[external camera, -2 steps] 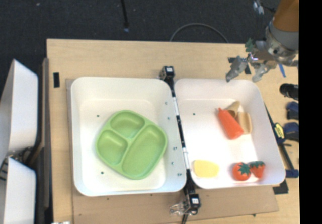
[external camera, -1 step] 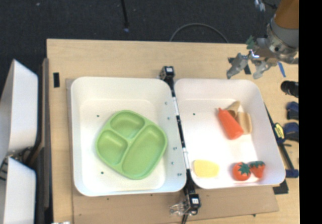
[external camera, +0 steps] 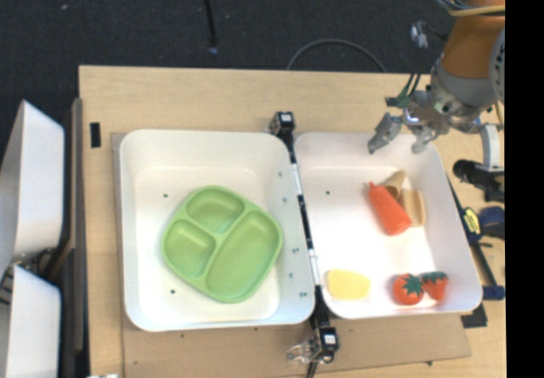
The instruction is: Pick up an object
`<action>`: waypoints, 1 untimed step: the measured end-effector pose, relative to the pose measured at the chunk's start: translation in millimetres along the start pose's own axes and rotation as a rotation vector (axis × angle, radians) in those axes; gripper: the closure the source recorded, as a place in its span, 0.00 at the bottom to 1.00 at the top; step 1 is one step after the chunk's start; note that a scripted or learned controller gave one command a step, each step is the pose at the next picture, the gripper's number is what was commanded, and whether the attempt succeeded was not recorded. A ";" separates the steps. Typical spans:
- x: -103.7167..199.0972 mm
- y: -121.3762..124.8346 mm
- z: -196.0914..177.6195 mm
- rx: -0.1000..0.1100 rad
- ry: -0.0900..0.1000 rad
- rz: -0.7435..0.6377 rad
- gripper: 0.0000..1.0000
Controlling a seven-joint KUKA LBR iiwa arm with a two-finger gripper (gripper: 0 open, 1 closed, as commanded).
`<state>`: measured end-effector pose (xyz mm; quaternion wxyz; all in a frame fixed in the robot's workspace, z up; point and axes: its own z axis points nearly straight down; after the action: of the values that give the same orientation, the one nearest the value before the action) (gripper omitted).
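My gripper (external camera: 399, 140) hangs open above the far edge of the right bin (external camera: 340, 198), with nothing between its two fingers. Below it and a little to the right, an orange carrot-like piece (external camera: 388, 208) lies in that bin beside a tan wedge (external camera: 411, 198). A yellow piece (external camera: 348, 284) rests near the bin's front wall. Two red tomato-like pieces (external camera: 418, 287) sit at the front right corner.
The left bin (external camera: 144, 164) holds a green divided plate (external camera: 223, 243). A black clip (external camera: 282, 122) sits where the bins meet at the back, another clamp (external camera: 323, 341) at the front. Blue-handled tools (external camera: 486, 219) lie right of the right bin.
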<state>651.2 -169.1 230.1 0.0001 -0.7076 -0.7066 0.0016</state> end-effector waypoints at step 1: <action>6.1 0.7 60.3 0.002 0.000 -0.003 0.00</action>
<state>651.8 -163.1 169.8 0.0008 -0.7063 -0.7079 0.0021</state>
